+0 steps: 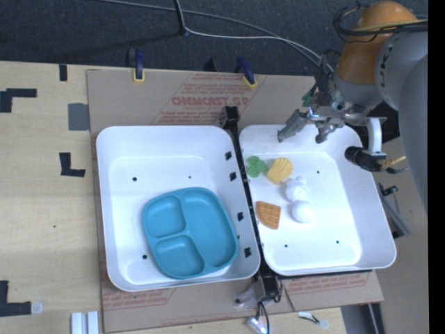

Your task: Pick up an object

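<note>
Objects for picking lie in the right bin (361, 245): four small pieces, clustered in its upper left half. One is a green, lumpy, leaf-like piece (256, 165) right beside the bin's left wall. Touching it on the right is a yellow piece (280, 170) with a ribbed, shell-like shape. Below that lies a white figure (300, 200), smooth and glossy, with a rounded ball-like lower end and a knobbly upper part; it blends with the white floor and its exact form is hard to make out. To its left, just apart, sits an orange-brown wedge (268, 214) with a criss-cross, waffle-like surface.

The left bin (115, 152) holds one turquoise plastic tray (188, 232), a rounded rectangle with three compartments, lying flat and turned at a slant in the lower half.

Both bins are shallow, smooth white plastic with rounded corners, set side by side on a sheet of brown cardboard (195, 96) with red printing, on the pale wooden bench (42, 207).

The gripper (311, 129) hangs over the upper edge of the right bin, above and to the right of the yellow piece, clear of all four pieces. Its two dark metal jaws stand apart, splayed outward, with nothing between them.
</note>
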You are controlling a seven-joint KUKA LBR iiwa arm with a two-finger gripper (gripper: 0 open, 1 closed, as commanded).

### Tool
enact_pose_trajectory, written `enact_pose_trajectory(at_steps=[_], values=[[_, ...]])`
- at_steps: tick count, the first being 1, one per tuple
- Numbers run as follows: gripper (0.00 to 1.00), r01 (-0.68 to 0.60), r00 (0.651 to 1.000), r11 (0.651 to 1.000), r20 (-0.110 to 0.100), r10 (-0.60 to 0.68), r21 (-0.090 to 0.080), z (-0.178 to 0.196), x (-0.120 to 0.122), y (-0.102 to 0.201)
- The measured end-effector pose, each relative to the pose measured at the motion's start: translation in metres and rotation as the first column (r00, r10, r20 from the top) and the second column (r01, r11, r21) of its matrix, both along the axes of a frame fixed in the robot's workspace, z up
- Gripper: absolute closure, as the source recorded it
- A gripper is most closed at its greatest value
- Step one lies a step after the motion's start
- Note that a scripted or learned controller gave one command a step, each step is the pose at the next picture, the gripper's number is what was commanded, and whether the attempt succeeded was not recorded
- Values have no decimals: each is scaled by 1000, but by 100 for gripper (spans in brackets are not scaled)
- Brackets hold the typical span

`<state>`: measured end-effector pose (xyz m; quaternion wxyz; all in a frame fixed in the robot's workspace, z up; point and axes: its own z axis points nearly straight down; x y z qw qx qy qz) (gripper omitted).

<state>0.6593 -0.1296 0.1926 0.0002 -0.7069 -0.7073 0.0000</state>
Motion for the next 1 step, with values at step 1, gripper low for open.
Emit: enact_pose_trajectory(at_steps=[1], values=[[0, 0, 1000, 1000, -3, 0, 0, -26, -42, 12]])
